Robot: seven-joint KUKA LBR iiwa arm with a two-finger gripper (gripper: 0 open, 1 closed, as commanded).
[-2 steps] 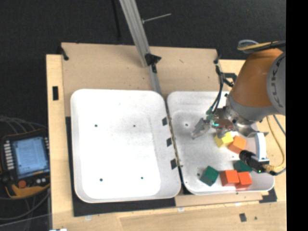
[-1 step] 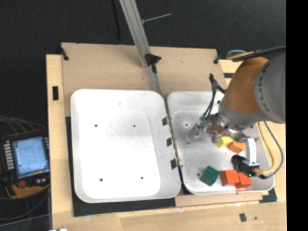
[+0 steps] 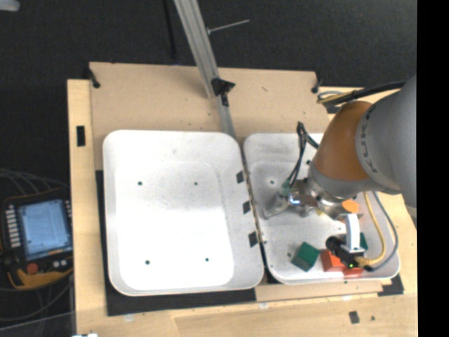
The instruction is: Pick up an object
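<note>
We've got two white bins [image 3: 172, 209] that look like smooth matt plastic, a bit scuffed grey. The worktop [image 3: 151, 93] reads as raw matt fibreboard. The arm [image 3: 382, 142] looks smooth, with a satin orange band [image 3: 340, 149].

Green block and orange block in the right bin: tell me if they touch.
Cannot tell. In the camera view the green block sits right beside the orange block with no clear gap, but contact isn't plain.

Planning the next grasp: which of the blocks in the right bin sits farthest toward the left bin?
The green block, darker and clearly left of the orange block beside it, in the right bin.
</note>
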